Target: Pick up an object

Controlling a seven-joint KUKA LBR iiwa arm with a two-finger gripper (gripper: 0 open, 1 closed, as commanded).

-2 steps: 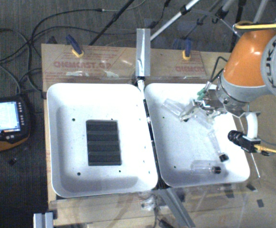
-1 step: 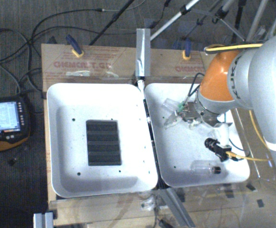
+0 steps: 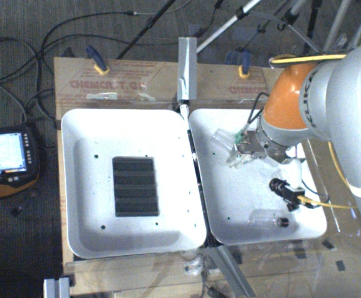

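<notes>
White plastic, two shallow bins side by side on a brown cardboard sheet [image 3: 131, 85].

Left bin [image 3: 84, 135]: one item, a dark ridged block [image 3: 135, 186]. It is rectangular and lies flat at about the middle of the floor, long side running front to back, well apart from all four walls.

Right bin [image 3: 221, 194]: two loose items.
- Clear plastic piece [image 3: 222, 139], in the upper part of the floor, not far from the wall shared with the left bin. Transparent, so the outline is hard to read.
- Clear vial [image 3: 266, 218] with a dark cap, on its side near the front wall, cap end pointing right. It is well apart from the clear plastic piece.

Gripper [image 3: 242, 146]: low over the upper half of the right bin, just to the right of the clear plastic piece, below the arm's orange band [image 3: 289, 98]. Whether it is open or closed cannot be told from this view. Contact with the clear plastic piece also cannot be told; nothing is seen held. All three items lie on the bin floors.
</notes>
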